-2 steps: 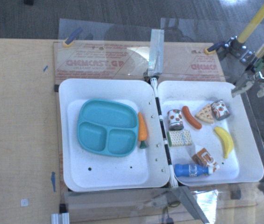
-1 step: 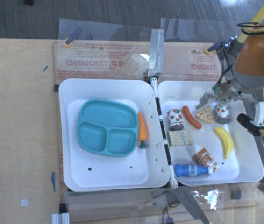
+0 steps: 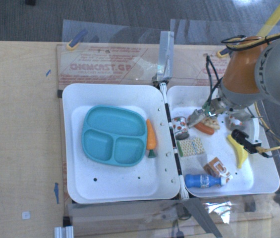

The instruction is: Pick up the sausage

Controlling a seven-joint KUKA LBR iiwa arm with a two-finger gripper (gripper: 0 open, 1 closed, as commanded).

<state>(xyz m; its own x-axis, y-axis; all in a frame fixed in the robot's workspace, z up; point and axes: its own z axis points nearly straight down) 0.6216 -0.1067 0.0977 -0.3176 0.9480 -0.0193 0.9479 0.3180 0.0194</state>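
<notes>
I watched from my station as the arm [image 3: 258,63] reached in from the right over the right bin [image 3: 266,182]; its orange band sat above the wrist, and the gripper [image 3: 204,114] hung low over the upper middle of that bin. Whether the pincer was apart or together I could not tell; cables and the wrist body hid too much of it.

The sausage [image 3: 205,128] lay on the bin floor just below the gripper, a reddish-orange piece slanting down to the right; it looked very near the fingertips, though I could not see it between them. A small can [image 3: 180,127] stood just left of it, near the divider between the bins; below the can lay a speckled square packet [image 3: 192,146]. A banana [image 3: 238,151] lay to the right of the sausage, with a black part of the arm's gear crossing above it; a brown snack box [image 3: 216,168] sat lower down, and a blue bottle [image 3: 203,181] lay on its side along the near edge.

In the left bin [image 3: 75,133] I saw a teal divided plate [image 3: 114,135]; a carrot [image 3: 151,135] lay upright along its right rim, touching it.
</notes>
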